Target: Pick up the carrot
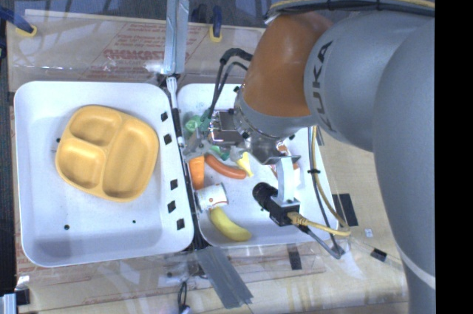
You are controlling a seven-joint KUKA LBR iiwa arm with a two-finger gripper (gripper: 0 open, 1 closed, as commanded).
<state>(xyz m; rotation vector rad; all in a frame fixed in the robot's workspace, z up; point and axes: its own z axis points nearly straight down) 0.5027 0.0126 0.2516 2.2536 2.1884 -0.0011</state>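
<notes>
Grey metal and black fittings at the wrist, low over the right bin point(295, 237) — gripper point(225, 135) mostly tucked beneath the orange band of the arm point(284, 72). Open or closed: cannot tell from this angle. Nothing seen in its grasp.

Just below the gripper, a reddish-orange long piece point(225, 168) lying at a slant, with a small yellow piece point(244, 164) at its right end. Left of that, close against the bin's left wall, the carrot point(196, 171) — a short bright orange stub, resting on the bin floor, near the gripper but apart from it. Above the carrot, something green point(194, 125), partly hidden. Below the carrot, a small white item point(215, 196) with a reddish edge. Further toward the near wall, a banana point(228, 225), curved, lying flat.

Beyond the divider, in the left bin point(37, 231), a yellow sectioned plate point(107, 151), well apart from the arm.
</notes>
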